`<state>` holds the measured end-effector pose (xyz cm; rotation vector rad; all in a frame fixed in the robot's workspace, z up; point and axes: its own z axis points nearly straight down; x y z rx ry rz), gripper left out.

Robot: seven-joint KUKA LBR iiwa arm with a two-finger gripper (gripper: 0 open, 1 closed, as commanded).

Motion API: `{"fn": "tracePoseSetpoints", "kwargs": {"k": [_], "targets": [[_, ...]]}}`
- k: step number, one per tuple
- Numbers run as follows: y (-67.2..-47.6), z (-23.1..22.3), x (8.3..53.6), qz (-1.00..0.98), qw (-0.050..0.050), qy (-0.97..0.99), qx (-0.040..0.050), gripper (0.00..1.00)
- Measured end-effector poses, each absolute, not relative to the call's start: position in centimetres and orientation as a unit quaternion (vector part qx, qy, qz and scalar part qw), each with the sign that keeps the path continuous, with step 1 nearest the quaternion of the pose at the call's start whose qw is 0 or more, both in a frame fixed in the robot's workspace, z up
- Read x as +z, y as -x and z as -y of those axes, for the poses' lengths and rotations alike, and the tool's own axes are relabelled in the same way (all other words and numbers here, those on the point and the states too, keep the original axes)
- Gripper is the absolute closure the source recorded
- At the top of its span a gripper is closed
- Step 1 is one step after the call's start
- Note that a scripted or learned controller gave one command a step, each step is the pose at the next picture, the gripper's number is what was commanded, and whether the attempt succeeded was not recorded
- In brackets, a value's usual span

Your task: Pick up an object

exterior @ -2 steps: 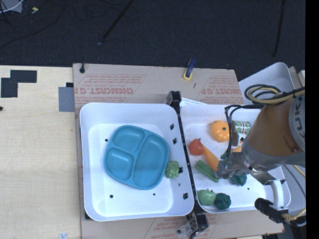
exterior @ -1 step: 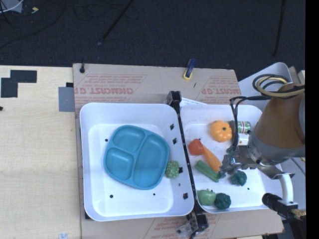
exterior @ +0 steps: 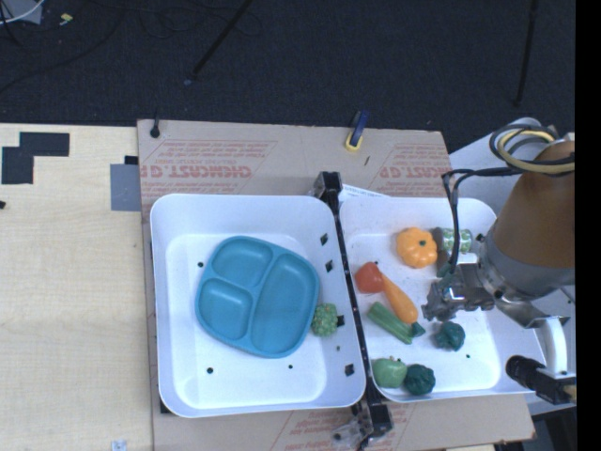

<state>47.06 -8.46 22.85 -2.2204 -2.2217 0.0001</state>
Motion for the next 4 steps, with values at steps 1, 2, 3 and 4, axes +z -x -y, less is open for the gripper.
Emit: {"fn": "tracePoseSetpoints", "kwargs": {"k": [1, 2, 3, 4], "targets": [[-50.6, 5.4, 23.4, 0.709, 0.001, 0.706, -0.0001, 1.00], [-52.4, 3.9, 23.1, 0.708, 0.001, 0.706, 0.0006, 1.00], [-51.1, 3.5, 23.6, 0.708, 0.002, 0.706, 0.0014, 1.00], [-50.8, 4.0, 21.9, 0.707, 0.002, 0.707, 0.0019, 1.00]]}}
